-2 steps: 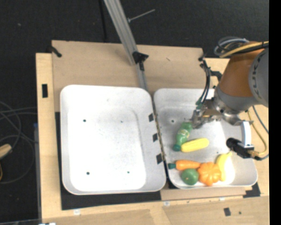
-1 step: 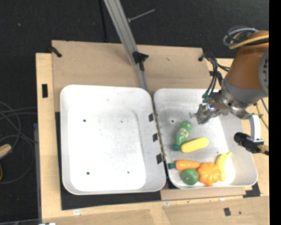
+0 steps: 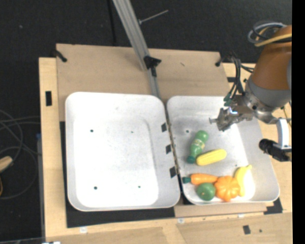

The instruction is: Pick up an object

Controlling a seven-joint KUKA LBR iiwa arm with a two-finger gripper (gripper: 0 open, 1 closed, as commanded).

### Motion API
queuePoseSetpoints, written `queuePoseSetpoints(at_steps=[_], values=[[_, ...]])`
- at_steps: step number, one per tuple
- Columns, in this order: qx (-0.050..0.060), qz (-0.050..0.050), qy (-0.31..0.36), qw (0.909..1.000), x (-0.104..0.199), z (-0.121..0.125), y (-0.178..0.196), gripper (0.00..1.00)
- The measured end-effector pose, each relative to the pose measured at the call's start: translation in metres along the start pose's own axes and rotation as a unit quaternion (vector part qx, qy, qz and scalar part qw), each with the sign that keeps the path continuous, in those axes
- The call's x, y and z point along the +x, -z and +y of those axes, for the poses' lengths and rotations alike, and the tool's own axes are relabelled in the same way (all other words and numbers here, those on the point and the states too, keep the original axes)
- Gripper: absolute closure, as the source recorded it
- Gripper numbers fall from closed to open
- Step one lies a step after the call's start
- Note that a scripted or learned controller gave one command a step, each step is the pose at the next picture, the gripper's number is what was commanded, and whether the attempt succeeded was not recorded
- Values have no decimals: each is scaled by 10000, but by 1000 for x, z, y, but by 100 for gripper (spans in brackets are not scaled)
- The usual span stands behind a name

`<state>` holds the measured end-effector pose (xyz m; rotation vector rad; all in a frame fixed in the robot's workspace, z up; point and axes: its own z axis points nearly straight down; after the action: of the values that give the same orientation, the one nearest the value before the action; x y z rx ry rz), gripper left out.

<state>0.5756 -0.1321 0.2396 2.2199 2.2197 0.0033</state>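
lying in the right bin [image 3: 254, 136], toward its near half, are six toy food pieces, any of which could be the pick target. nearest the gripper [image 3: 224, 120]: one green bottle-shaped piece [image 3: 197, 142], tilted, with one yellow corn cob [image 3: 211, 157] just below it and touching or nearly touching its lower end. further toward the near rim: one orange carrot [image 3: 203, 178], one green round piece [image 3: 206, 190], one orange pepper-like piece [image 3: 227, 187], one yellow banana [image 3: 242, 177]. these four sit bunched together against the near wall, touching one another; the carrot lies just over the green round piece.

gripper hangs over the upper middle of the right bin, above and to the right of the green bottle-shaped piece, apart from all six pieces. nothing is seen between its fingers; whether they are spread or closed cannot be made out at this resolution. grey arm with orange band [image 3: 272, 70] enters from the right, cables trailing by the wrist.

left bin [image 3: 114, 151]: white, speckled, a few small dark dots on its floor. the two bins meet at a clipped centre seam. one grey metal rail [image 3: 134, 32] runs diagonally from the far edge down to that seam. both bins rest on a tan board [image 3: 107, 67].
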Motion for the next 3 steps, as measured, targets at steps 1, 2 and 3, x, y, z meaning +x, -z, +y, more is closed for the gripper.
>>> queuePoseSetpoints(at_steps=[1,2,3], values=[[8,4,20,10000,46,9,9,100],[10,4,17,10000,91,9,8,100],[11,5,18,10000,137,15,14,100]])
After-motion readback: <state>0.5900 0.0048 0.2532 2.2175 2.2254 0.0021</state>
